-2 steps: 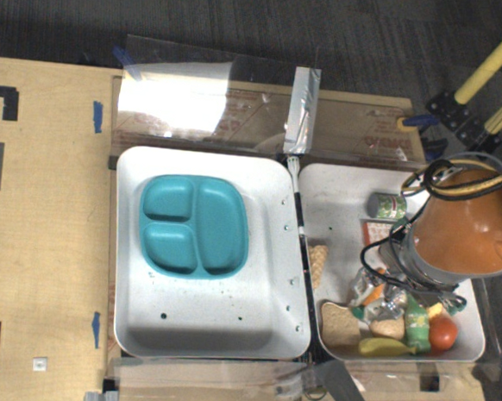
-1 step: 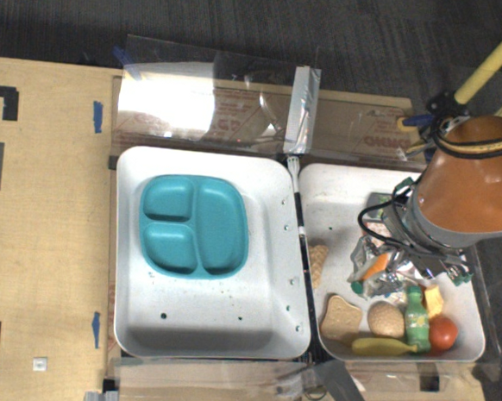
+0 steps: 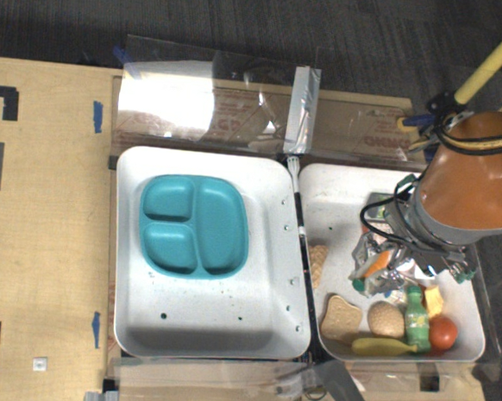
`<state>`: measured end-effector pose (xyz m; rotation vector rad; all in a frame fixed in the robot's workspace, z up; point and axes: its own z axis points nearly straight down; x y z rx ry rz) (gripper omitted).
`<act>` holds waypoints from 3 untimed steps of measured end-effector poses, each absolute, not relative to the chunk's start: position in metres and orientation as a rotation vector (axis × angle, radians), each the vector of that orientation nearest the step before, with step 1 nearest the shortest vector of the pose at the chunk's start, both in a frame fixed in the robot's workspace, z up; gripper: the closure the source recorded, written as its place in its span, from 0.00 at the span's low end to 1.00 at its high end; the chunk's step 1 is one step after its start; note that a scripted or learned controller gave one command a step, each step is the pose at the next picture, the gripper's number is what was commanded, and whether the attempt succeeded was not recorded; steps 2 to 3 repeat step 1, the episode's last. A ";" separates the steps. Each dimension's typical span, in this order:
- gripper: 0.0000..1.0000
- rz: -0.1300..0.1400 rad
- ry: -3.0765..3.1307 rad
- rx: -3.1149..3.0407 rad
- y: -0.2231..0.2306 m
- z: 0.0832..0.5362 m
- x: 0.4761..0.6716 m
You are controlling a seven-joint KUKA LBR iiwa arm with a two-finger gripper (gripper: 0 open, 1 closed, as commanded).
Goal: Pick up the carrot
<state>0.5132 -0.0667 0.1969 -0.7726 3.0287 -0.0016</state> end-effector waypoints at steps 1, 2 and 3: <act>1.00 -0.002 3.021 -0.768 -0.065 0.208 0.516; 1.00 -0.002 3.021 -0.768 -0.065 0.208 0.516; 1.00 -0.002 3.021 -0.768 -0.065 0.208 0.516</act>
